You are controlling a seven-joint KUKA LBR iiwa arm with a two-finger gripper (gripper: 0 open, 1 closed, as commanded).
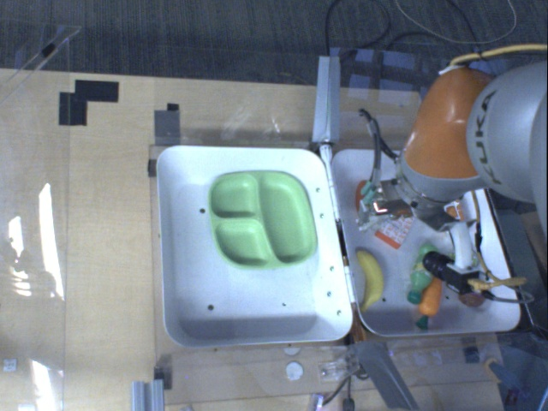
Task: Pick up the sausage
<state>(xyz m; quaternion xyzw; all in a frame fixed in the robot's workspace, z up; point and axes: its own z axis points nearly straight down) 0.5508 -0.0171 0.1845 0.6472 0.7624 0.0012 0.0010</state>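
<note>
1. The gripper (383,202) hangs low over the upper part of the right bin (347,229), below the arm's orange band (445,127); whether it is apart or together cannot be told, since the wrist and cables hide it.
2. The sausage (473,297), a small brownish piece, seems to lie at the right bin's right edge, partly covered by a black part and wires; it is too small to be sure of.
3. A banana (370,278) lies along the right bin's left wall.
4. An orange carrot (429,299) with a green end lies near the bin's lower middle, beside a green item (421,274).
5. A red and white packet (392,229) sits just under the gripper.
6. The left bin (184,255) holds a green divided plate (261,218) with three compartments.
</note>
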